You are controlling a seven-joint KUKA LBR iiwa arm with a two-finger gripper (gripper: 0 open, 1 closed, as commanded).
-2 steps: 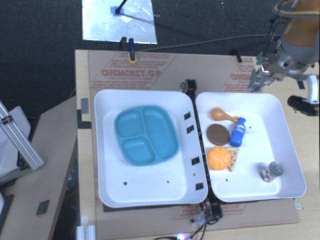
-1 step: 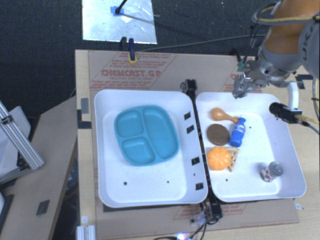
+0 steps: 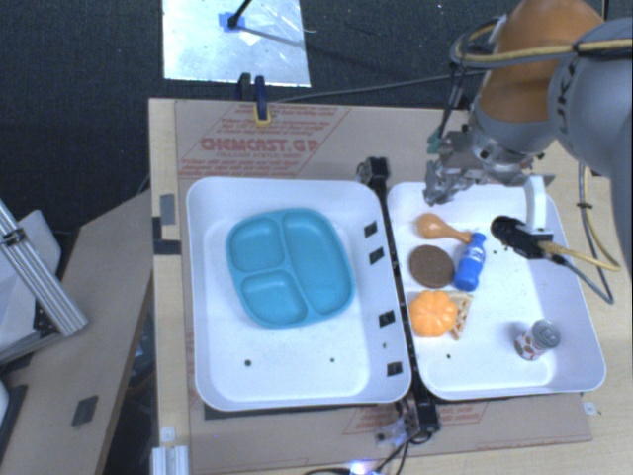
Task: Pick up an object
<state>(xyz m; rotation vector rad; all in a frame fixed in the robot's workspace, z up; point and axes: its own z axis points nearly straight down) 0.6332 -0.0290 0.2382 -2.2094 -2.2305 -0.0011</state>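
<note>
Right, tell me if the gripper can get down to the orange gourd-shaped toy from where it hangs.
Probably yes: the gripper hangs just above the orange gourd-shaped toy, with nothing lying over it.

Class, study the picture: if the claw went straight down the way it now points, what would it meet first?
Probably the orange pear-shaped toy just below the claw, or the right bin floor beside it; depth is unclear from this slant.

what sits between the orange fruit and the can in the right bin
Nothing sits there: in the camera view, bare white bin floor runs from the orange fruit and the cracker at its side to the can.
</note>
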